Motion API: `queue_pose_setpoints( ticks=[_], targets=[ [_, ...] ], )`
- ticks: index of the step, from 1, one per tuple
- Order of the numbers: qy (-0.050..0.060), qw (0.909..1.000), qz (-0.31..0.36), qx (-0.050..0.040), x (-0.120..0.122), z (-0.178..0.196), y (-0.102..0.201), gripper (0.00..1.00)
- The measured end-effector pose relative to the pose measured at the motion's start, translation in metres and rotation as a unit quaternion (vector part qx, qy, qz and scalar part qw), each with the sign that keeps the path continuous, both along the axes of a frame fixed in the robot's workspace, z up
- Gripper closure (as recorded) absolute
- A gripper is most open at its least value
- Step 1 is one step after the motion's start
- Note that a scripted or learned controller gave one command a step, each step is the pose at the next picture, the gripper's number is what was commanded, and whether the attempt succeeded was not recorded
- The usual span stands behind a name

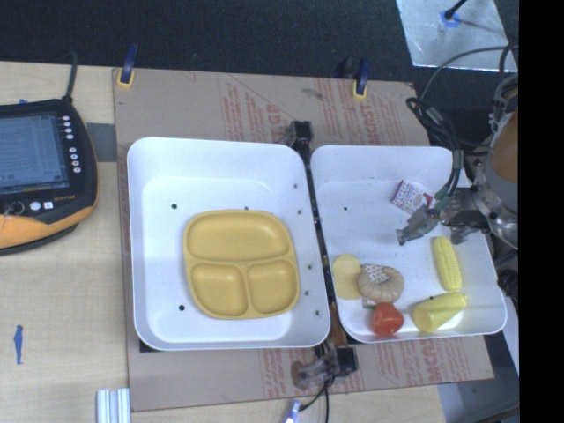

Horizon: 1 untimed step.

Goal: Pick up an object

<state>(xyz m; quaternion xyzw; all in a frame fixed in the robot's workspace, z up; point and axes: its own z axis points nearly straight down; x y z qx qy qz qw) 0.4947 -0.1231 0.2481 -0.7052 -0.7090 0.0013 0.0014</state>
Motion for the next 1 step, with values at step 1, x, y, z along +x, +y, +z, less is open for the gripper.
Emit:
queue_pose_setpoints(
  ticks=[1],
  targets=[
    [0.001,1.0000,0.000,0.0000,-0.0194,-0.1111,0.0167,0.00]
  ],
)
